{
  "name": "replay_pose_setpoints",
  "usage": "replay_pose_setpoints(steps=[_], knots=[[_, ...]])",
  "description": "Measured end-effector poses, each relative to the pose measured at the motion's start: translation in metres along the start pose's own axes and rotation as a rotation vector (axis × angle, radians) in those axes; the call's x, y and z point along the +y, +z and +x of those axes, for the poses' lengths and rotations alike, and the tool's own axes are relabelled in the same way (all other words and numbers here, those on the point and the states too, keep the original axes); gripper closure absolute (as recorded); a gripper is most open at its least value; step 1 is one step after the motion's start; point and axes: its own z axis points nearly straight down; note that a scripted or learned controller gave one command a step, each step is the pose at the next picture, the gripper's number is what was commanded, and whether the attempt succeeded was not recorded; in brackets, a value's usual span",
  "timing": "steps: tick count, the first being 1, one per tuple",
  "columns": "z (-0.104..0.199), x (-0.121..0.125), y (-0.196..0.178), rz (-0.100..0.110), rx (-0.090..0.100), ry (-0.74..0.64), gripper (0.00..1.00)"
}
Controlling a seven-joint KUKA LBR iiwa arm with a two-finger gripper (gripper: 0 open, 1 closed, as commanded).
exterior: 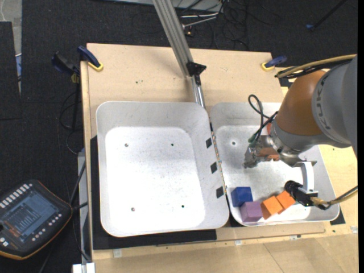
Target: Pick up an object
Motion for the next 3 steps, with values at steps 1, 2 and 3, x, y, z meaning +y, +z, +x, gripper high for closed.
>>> replay_pose_setpoints(steps=[1, 2, 3], knots=[[0.0, 0.01, -0.046, -0.004, -0.001, -0.004, 1.0], [0.005, 0.018, -0.106, -0.006, -0.001, -0.005, 1.0], [0.005, 0.019, -0.12, -0.002, -0.001, -0.004, 1.0]])
